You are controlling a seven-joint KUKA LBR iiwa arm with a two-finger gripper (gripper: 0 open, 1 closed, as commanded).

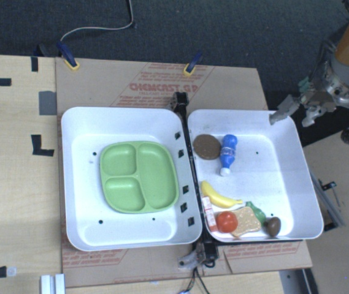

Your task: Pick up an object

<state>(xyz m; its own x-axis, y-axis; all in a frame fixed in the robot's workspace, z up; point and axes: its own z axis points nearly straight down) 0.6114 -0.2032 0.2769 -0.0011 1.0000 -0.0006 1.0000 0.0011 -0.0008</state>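
**Q:** White plastic everywhere, I gather — what sits on the counter (15, 164)?

**A:** Two shallow white bins side by side on a sheet of brown cardboard. The left white bin (79, 164) holds a pale green divided plate (140, 176). The right white bin (284, 164) holds the pickable things: a round dark brown cookie-like disc (207, 146), a small blue-capped plastic bottle (227, 154) just beside it, a yellow toy banana (219, 196), a red toy tomato (226, 221), a tan slice of toy bread (247, 220) and a small dark brown rounded lump (273, 226) in the near right corner.

**Q:** Where is the grey robot arm's gripper (302, 109)?

**A:** At the far right corner of the right bin, over its rim — the arm reaches in from the right. Whether the jaws are apart or closed I cannot tell; they are small and blurred. Nothing appears to be held between them.

**Q:** Which way do the objects lie from the jaws?

**A:** All lie to the left and nearer the camera. The bottle is the closest candidate, well apart from the jaws, towards the bin's far left. Its long axis runs roughly front to back, white end towards the camera. In my judgement the jaws would need to travel left and close across its narrow width.
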